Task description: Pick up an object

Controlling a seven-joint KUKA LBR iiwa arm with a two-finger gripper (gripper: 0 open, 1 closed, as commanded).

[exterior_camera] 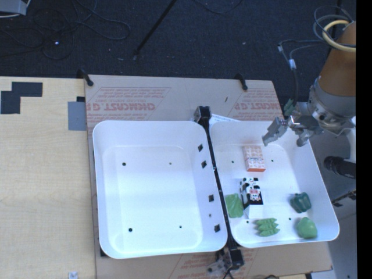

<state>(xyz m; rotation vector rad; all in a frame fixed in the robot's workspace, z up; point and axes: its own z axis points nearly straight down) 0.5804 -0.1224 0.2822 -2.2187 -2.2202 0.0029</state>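
Dark carpet floor point(174, 34) strewn with black cables point(87, 10), light wooden benchtop point(40, 185), brown cardboard sheet point(151, 100)

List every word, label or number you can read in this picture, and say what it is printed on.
"CHEMCAST": red print on the brown board under the bins, seen upside down and repeated; the smaller line below it is too blurred to read.
Small orange-and-white box in the right bin: print too small to read.
Black-and-white item: no legible text.
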